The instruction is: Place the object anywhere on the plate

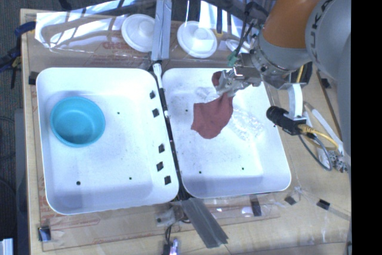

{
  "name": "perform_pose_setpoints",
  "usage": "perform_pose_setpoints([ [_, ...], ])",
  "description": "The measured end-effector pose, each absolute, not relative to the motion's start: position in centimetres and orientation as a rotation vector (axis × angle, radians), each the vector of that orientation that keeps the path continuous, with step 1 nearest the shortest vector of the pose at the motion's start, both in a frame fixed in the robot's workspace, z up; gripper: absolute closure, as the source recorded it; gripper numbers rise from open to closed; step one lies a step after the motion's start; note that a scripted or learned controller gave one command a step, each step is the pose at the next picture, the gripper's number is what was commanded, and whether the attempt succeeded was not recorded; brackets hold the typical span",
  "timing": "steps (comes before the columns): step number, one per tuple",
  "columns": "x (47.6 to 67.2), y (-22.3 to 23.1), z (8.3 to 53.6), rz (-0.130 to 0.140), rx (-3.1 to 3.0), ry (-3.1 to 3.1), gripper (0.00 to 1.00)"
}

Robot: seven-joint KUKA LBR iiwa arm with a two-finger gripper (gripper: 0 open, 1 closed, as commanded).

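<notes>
Object: a dark red cloth, limp and creased, hanging in a loose fold over the floor of the right bin.
Pincer: the gripper sits at the cloth's upper corner; the fabric rises to a point between the fingers, which appear closed upon it.
Handling, judged: light, soft and without stiffness; it will droop and swing when carried, and is unlikely to break. A pinch at a corner or a raised fold suits it best, a thin edge being apt to slip out.
Plate: a blue, shallow round dish, well to the left of the cloth, in the left bin.
Surface: smooth white bin floors, speckled; a dark divider stands between cloth and plate.
Room: open floor around the plate; a clear crinkled film lies just right of the cloth.
Beyond: two white lids lie behind the cloth, outside the bins.
</notes>
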State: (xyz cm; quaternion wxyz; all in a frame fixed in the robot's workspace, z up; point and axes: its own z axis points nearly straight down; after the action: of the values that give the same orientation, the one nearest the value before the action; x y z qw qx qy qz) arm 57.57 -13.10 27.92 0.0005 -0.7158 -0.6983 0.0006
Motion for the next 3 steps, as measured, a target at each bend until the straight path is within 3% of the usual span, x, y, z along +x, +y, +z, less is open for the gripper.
perform_pose_setpoints([
  [1, 62.1, -6.7, 22.8, 0.006, -2.254, -2.184, 1.00],
  [3, 62.8, 8.2, 20.9, 0.003, -2.059, -2.371, 1.00],
])
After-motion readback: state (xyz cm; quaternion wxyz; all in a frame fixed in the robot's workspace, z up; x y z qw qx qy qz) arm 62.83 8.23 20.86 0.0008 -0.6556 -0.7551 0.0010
